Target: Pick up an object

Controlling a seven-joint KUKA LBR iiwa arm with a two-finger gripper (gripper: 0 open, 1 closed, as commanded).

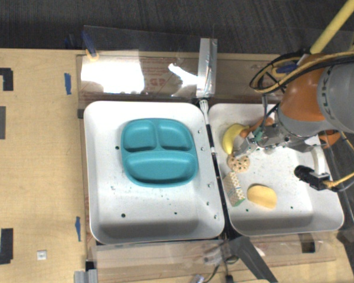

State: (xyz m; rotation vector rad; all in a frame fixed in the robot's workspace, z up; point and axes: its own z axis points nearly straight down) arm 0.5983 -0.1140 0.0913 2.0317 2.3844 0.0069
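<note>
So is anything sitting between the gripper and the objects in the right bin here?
Nothing visible blocks it. The gripper is already low in the right bin, with the yellow banana-like piece just to its left and the round cookie directly below its tip. The yellow lemon-like piece and the patterned bar lie nearer the front, apart from it.

arm [324, 99]: enters from right, wrist angled down-left | end effector [246, 148]: low, pointing left

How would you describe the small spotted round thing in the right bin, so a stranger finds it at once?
Look in the right white bin, near its left wall. Below the yellow banana-like item lies a small cookie-like disc, just under the claw. It alone is pale with dark spots; its neighbours are plain yellow or long.
</note>
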